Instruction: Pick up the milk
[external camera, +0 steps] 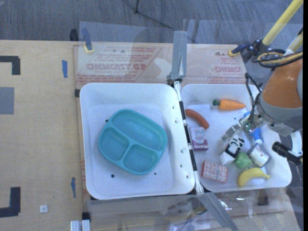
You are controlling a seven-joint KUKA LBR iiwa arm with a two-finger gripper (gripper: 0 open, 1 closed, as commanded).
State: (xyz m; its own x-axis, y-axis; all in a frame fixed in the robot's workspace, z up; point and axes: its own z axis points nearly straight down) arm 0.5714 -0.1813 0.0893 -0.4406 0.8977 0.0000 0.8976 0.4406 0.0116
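The milk (233,149) is a small white carton with black patches. It lies tilted in the right bin (281,179), right of the bin's middle. My gripper (239,130) hangs just above the carton's upper end, reaching in from the right below the orange band (284,88). The gripper's body hides the carton's top edge, and I cannot tell if they touch.
Crowded around the milk are a green fruit (243,160), a banana (253,176), a white bottle (260,155) and a pink box (214,172). A carrot (230,104), a sausage (197,118) and a small packet (198,138) lie further left. The left bin (91,100) holds a teal divided plate (132,141).
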